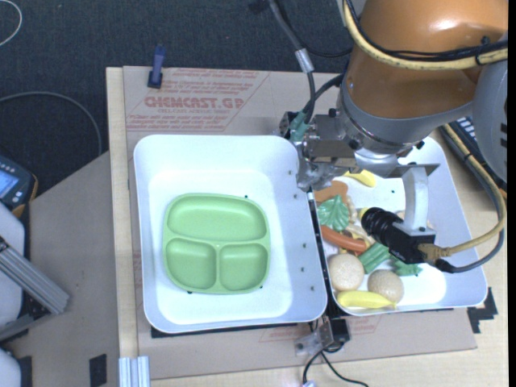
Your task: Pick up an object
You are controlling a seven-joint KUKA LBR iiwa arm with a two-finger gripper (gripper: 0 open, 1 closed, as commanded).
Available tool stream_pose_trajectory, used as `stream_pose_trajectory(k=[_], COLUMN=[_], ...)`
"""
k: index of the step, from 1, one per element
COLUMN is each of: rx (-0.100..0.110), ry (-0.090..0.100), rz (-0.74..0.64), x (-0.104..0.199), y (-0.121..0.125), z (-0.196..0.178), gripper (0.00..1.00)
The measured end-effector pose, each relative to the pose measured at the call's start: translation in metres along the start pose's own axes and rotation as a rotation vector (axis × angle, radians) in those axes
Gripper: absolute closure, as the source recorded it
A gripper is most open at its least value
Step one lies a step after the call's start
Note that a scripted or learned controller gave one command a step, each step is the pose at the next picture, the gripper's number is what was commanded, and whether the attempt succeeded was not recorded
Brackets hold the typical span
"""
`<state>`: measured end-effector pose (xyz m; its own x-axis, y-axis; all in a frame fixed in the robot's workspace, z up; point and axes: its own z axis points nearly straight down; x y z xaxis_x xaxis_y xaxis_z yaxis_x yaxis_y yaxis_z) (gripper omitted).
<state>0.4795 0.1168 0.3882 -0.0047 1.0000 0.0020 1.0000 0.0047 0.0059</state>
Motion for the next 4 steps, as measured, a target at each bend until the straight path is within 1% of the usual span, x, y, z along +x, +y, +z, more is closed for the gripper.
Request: stream_pose_trajectory(k=[1, 4], rx=[0.003, -0.003], ry=[-0.002, -0.003], rz=[0.002, -0.001], x=[-0.001, 0.0], y=[0.0, 0.002], z=[-0.008, -0.038], gripper=[1.0, 1.0])
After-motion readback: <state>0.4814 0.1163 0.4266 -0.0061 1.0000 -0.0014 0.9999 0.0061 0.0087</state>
